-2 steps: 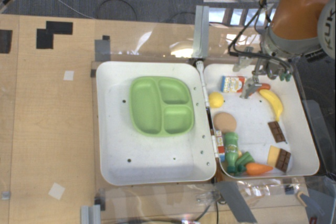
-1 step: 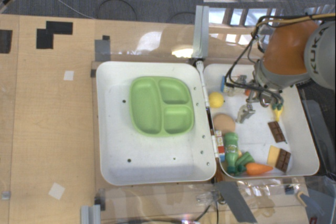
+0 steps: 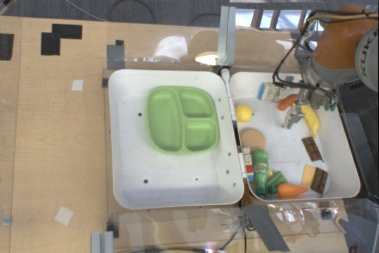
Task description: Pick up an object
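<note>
The gripper (image 3: 298, 114) hangs low in the right bin (image 3: 349, 175), beside the banana (image 3: 311, 119); I cannot tell its grasp state. It looks like the approach step; next it must close on the banana and lift.

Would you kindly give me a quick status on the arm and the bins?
End effector low in right bin, beside banana. Nothing seen between its fingers. Red piece and lemon close by. Green tray in left bin.
</note>
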Robot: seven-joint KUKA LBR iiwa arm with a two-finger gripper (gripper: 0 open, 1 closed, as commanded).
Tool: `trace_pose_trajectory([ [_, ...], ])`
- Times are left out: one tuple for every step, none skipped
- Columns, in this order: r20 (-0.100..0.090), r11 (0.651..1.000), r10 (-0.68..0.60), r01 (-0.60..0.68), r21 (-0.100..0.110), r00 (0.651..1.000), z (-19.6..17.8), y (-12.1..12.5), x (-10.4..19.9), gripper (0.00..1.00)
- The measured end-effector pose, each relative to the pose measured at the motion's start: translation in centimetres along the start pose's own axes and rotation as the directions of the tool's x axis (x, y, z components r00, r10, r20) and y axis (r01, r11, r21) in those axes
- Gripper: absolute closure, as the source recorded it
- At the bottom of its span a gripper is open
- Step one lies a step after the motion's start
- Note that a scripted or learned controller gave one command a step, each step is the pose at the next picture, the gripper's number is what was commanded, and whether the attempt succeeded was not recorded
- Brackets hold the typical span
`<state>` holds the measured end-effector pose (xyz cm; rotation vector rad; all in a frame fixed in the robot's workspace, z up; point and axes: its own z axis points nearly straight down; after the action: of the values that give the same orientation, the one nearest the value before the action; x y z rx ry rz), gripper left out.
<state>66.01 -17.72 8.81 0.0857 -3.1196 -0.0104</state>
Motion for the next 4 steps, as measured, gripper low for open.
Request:
trace_pose_trajectory([
  [0.04, 1.0, -0.002, 0.002, 0.01, 0.999, -1.6, 0.1, -0.8, 1.0],
  [0.008, 1.0, -0.002, 0.002, 0.005, 1.0, -1.2, 0.0, -0.1, 0.0],
  [0.031, 0.999, -0.054, 0.054, 0.011, 0.998, 0.0, -2.8, 1.8, 0.0],
  [0.031, 0.998, -0.06, 0.06, 0.011, 0.998, 0.1, -2.6, 3.8, 0.0],
])
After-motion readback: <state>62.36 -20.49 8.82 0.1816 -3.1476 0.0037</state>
